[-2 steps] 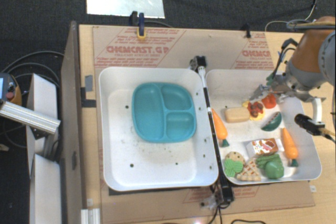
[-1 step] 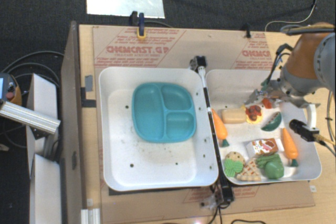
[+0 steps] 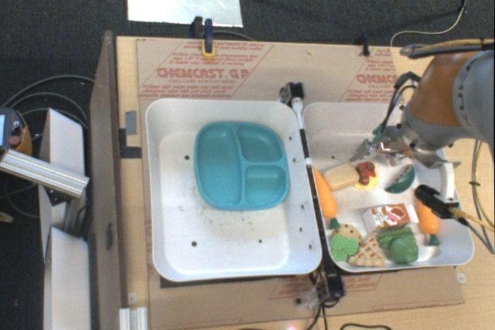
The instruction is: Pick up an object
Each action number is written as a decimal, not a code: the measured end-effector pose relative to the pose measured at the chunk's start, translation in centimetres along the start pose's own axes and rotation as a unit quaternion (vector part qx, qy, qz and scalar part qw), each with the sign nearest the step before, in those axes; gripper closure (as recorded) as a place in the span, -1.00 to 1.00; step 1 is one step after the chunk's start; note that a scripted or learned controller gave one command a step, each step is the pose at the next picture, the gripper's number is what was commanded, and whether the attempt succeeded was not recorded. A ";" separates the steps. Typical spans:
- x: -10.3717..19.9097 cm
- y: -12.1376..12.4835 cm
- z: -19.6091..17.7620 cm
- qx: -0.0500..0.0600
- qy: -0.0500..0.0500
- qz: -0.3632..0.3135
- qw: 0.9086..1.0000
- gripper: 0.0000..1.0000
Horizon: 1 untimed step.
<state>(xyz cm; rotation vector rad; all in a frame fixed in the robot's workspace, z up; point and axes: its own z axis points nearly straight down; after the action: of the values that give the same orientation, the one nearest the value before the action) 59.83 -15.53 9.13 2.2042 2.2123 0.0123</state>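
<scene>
Objects: toy foods in right shallow white plastic bin (image 3: 464, 247). Orange plastic carrot (image 3: 325, 195) at bin's 9 o'clock edge; tan bread-like block (image 3: 341, 176) w/ small red-yellow piece (image 3: 365, 172) near centre; dark green curved piece (image 3: 401, 180) at 3; green leafy toy (image 3: 401, 246) & waffle-like wedge (image 3: 370, 252) at 5–6.
Claw: claw (image 3: 381, 143) at bin's 12, just above red-yellow piece; open/shut state: cannot tell, nothing seen held.
Arm: grey w/ orange band (image 3: 433, 85), enters from 3 o'clock.
Left bin: white bin (image 3: 174, 247) holds teal divided plastic plate (image 3: 240, 165).
Bench: cardboard-topped bench (image 3: 255, 62).
</scene>
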 end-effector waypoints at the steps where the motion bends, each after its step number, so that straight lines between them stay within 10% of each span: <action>1: 3.5 -2.9 -0.1 -0.001 0.001 0.000 1.000 -1.00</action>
<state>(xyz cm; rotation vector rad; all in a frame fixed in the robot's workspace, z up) 56.89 -12.07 9.13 2.2043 2.2121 0.0152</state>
